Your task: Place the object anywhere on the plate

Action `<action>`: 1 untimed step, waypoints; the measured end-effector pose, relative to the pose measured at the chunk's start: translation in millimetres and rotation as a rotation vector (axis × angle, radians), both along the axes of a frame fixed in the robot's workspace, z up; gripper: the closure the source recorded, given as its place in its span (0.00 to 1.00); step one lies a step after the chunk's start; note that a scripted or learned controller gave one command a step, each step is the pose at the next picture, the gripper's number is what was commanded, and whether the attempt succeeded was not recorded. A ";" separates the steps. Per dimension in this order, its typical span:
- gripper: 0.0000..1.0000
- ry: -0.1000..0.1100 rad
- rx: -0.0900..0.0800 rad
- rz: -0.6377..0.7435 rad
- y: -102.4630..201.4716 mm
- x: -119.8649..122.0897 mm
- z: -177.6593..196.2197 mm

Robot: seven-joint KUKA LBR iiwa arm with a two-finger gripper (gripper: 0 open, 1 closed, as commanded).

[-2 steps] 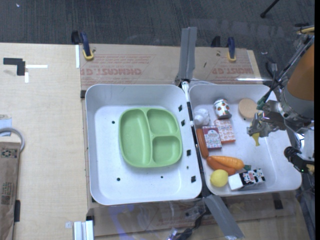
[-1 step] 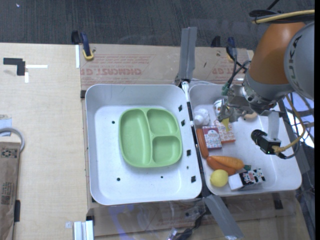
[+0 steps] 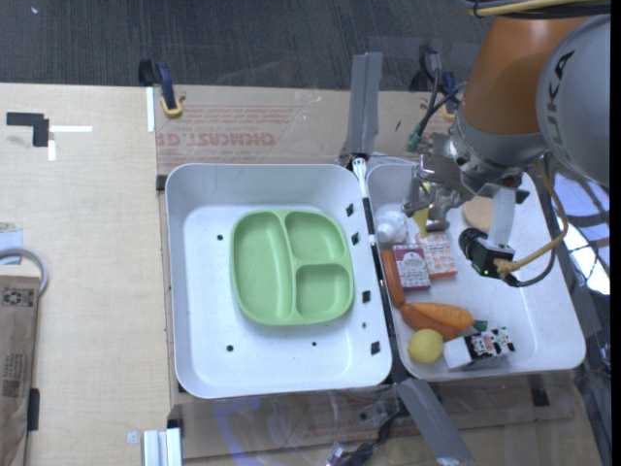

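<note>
I work in a lab, a place for testing robots, not a home or a kitchen. My big grey and orange arm [image 3: 529, 66] has cables [image 3: 534, 3] looped over it, and it reaches over a plain wooden bench [image 3: 78, 260]. Two white bins [image 3: 194, 289] sit side by side on the bench, held by metal brackets [image 3: 365, 105] and small clamps [image 3: 165, 90]. A flat sheet of cardboard [image 3: 252, 129] lies under them. Bits of tape [image 3: 44, 129] mark the bench top. The food in the right bin [image 3: 553, 338] is toy food, like a carrot [image 3: 439, 315] and a lemon [image 3: 425, 346]. The floor [image 3: 243, 17] is dark grey carpet.
</note>
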State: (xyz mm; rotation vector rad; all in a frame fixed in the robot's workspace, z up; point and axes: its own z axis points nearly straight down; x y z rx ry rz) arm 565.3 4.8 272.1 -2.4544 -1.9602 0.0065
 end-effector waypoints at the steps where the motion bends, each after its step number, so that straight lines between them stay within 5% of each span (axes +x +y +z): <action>1: 1.00 0.003 0.001 0.281 92.4 19.3 -79.6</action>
